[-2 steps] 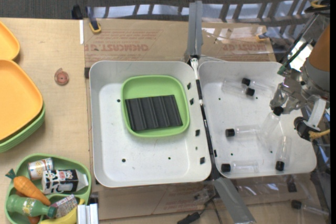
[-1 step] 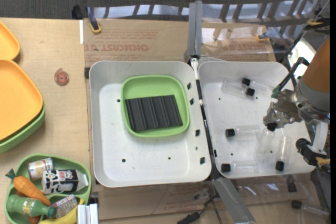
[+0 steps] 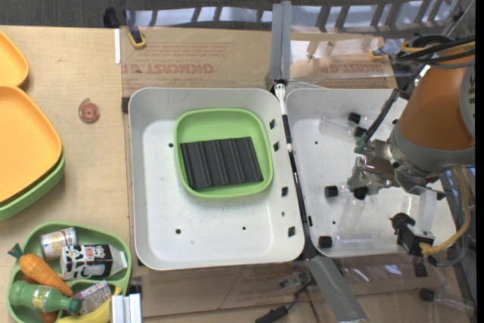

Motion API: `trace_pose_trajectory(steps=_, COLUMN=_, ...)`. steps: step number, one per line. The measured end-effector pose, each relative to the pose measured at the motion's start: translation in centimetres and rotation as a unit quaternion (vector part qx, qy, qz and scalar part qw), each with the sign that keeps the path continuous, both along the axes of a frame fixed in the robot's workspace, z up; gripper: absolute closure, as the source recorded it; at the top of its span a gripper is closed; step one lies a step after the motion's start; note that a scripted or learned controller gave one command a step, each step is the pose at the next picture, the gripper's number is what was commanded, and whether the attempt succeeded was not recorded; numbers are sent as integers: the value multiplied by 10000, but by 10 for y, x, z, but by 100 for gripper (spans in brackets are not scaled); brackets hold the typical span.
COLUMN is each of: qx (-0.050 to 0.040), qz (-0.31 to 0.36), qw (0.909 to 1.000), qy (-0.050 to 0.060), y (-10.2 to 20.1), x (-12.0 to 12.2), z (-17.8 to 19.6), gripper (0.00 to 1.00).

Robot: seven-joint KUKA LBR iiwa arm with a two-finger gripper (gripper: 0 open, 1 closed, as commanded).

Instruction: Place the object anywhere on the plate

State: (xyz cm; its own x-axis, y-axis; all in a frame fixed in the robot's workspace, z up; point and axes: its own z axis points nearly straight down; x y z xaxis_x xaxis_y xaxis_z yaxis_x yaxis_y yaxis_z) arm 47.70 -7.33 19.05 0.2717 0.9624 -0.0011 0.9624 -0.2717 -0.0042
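A square green plate [image 3: 261, 128] lies in the left bin [image 3: 151, 185], toward its back. A dark grey ridged rectangular object [image 3: 221, 162] rests flat on the plate and covers most of its floor. My gripper [image 3: 360, 185] hangs over the middle of the right bin [image 3: 318, 110], below the orange band of the arm [image 3: 439, 113]. It is well to the right of the plate and apart from the dark object. Nothing shows in its grasp.
Small black pieces [image 3: 330, 191] lie scattered on the right bin's floor, beside faint clear plastic shapes [image 3: 352, 227]. Orange and green plates [image 3: 26, 140] are stacked on the bench at left. A green bowl of toy food [image 3: 64, 272] sits at the front left.
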Motion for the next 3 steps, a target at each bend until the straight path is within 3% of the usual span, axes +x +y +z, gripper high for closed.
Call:
trace_pose_trajectory(steps=1, qx=-4, qz=757, qw=9971, qy=-3, y=43, x=58, z=23, gripper=100)
trace_pose_trajectory(steps=2, qx=-30, qz=981, qw=9952, qy=-30, y=92, x=85, z=1, gripper=100)
trace_pose_trajectory(steps=3, qx=-10, qz=986, qw=9951, qy=-5, y=94, x=84, z=0, gripper=0)
